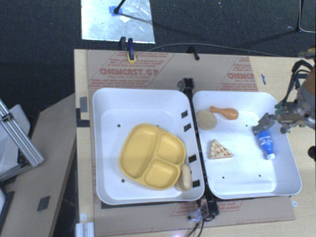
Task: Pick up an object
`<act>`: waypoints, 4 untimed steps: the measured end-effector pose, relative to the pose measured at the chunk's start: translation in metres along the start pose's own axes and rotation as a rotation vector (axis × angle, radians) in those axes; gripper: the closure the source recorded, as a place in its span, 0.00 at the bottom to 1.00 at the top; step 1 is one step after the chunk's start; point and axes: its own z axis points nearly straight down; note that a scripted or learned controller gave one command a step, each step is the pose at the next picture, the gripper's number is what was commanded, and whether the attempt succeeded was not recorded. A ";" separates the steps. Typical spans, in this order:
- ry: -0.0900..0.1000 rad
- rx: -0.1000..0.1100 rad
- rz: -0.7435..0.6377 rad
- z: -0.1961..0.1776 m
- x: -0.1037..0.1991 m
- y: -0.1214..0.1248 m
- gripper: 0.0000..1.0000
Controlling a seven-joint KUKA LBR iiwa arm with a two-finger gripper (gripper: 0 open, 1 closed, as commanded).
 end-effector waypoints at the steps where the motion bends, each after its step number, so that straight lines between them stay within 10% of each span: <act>1: -0.002 -0.012 -0.003 -0.007 0.001 0.002 0.00; 4: -0.001 -0.010 -0.001 0.142 -0.001 0.010 0.00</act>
